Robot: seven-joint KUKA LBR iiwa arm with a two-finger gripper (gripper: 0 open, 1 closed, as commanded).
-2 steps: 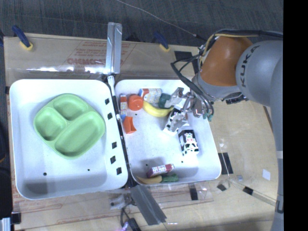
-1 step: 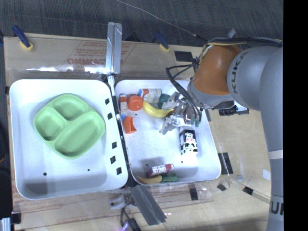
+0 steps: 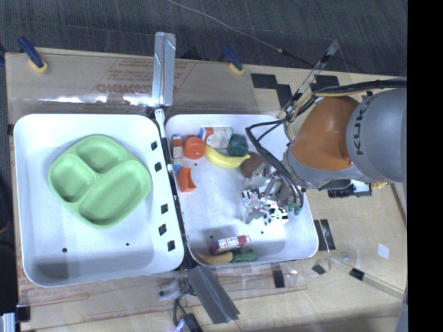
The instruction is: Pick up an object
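Dark carpet surrounds a wooden worktop (image 3: 387,268) bearing two shallow white bins, the left bin (image 3: 34,254) holding a green divided plate (image 3: 100,178), the right bin (image 3: 304,244) strewn with small goods. The grey arm with its orange band (image 3: 325,140) leans in over the right bin, its gripper (image 3: 266,203) low above the bin floor beside a small black-and-white patterned item (image 3: 275,215); whether the jaws are apart or together cannot be told from this angle, and nothing is visibly held. A yellow banana (image 3: 225,159) lies near the bin's far wall, next to an orange cup-like piece (image 3: 194,148) and a dark green lump (image 3: 238,144). The banana looks light, smooth and probably slippery on its curve, best taken across its narrow middle. A red-labelled packet (image 3: 232,242) near the front wall appears flat and hard to pinch.
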